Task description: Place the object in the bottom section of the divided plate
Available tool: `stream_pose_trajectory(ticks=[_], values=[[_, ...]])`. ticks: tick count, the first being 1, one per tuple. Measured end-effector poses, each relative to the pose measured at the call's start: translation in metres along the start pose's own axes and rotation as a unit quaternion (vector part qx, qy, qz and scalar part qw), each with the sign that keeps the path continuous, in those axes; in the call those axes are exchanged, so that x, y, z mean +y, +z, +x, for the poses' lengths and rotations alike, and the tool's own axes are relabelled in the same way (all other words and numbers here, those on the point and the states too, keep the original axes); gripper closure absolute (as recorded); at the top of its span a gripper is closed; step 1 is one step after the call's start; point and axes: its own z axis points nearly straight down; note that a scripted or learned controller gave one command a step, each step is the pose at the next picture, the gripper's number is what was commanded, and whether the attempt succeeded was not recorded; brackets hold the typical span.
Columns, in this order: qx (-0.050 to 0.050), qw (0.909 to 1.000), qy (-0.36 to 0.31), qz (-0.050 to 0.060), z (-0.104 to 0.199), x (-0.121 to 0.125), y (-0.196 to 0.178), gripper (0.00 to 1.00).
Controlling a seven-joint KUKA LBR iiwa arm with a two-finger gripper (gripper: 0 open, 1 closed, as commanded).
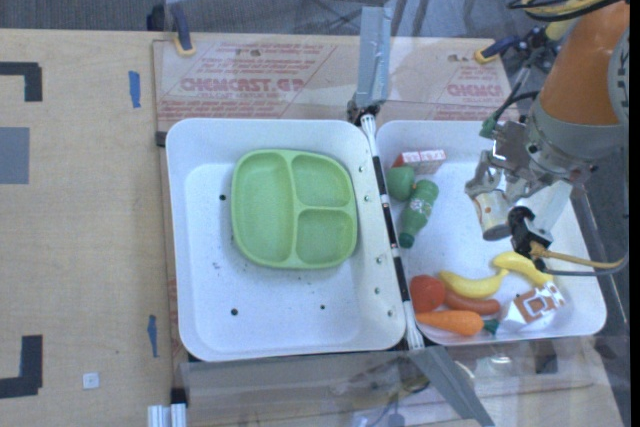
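A light green divided plate (294,208) lies in the left bin (200,315), with one large section on its left and two smaller ones on its right. My gripper (505,223) hangs over the middle of the right bin (590,310), above and a little left of the yellow banana (482,281). Its fingers (489,213) stand apart with nothing between them. A green bottle (417,209) lies to the gripper's left, near the bin's left wall.
The right bin also holds a green round fruit (400,181), a red and white box (420,158), a red tomato (427,292), a carrot (452,322), a sausage (474,303) and an orange and white packet (537,303). Cables trail off the arm at right.
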Motion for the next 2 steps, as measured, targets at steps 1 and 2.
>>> stream_pose_trajectory(ticks=[1, 2], values=[[0.001, 0.9799, -0.199, 0.001, 0.016, -0.081, -0.021, 1.0], [0.001, 0.9755, -0.22, 0.0, 0.067, -0.111, -0.035, 1.0]])
